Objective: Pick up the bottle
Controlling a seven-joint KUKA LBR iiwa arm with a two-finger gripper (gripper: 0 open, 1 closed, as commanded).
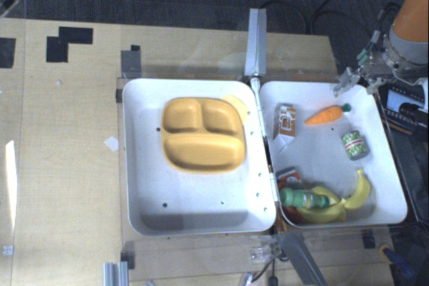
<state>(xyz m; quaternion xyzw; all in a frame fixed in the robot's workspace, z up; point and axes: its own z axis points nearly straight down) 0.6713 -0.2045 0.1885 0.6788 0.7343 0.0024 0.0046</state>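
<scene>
The bottle (pixel 299 198) is green with a pale label and lies on its side in the front left corner of the right bin (pixel 395 201), against a banana (pixel 348 199). My gripper (pixel 356 78) hangs over the back right rim of that bin, far from the bottle and a little past the carrot (pixel 324 116). Nothing shows in its grasp.
The right bin also holds a small brown carton (pixel 285 121), a green-labelled can (pixel 354 145) and a red item (pixel 288 176) just behind the bottle. A yellow divided tray (pixel 201 133) fills the back of the left bin (pixel 144 211). A metal divider (pixel 256 50) stands between the bins.
</scene>
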